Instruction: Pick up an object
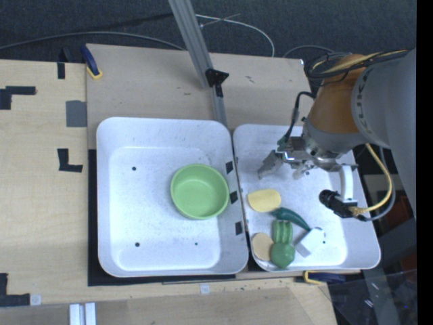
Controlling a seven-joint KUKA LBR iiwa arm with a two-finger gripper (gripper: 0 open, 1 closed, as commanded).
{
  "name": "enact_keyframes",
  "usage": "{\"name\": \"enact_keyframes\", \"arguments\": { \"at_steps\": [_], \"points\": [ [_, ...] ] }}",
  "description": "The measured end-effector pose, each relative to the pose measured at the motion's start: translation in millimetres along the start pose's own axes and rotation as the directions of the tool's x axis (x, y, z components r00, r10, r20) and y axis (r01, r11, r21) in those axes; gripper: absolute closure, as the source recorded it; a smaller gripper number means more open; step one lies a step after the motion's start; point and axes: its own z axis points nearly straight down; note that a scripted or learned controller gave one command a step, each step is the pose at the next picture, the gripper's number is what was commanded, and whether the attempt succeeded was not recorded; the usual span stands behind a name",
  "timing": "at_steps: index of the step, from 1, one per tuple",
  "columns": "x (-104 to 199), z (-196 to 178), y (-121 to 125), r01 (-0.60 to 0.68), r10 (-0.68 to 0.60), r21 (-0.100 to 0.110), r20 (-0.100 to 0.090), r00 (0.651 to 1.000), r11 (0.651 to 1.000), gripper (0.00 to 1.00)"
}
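- No brand name, label or readable writing shows on anything in view.
- The right bin [352, 246] is a shallow white plastic tray with rounded corners; it serves as the landmark here.
- The left bin [128, 181] touches the right bin's left edge and has the same speckled white surface.
- A light green bowl [199, 191], round and smooth, sits in the left bin, close to the shared edge.
- The gripper [287, 166] hovers over the upper left part of the right bin, its two metal fingers spread wide with nothing between them.
- The arm's orange band [336, 103] sits above the right bin's far edge.
- A pale yellow oval piece [264, 200] lies just below the gripper, near the right bin's left wall.
- A dark green curved pepper-like object [292, 216] lies at the right bin's centre.
- A green blocky toy [282, 242] rests by the right bin's front edge, with a tan round piece [260, 243] touching its left side.
- A small grey block [302, 248] lies just right of the green toy.
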Motion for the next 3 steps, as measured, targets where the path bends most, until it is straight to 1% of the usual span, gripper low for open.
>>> {"name": "enact_keyframes", "arguments": {
  "at_steps": [1, 2, 3],
  "points": [
    [1, -13, 1, 0.002, -0.002, -0.004, -0.001, 1.0, 1.0, 1.0],
    [-4, -57, -1, -0.001, 0.001, -0.01, 0.0, 1.0, 1.0, 1.0],
    [-2, -103, -8, 0.0, 0.0, -0.01, 0.0, 1.0, 1.0, 1.0]
  ]
}}
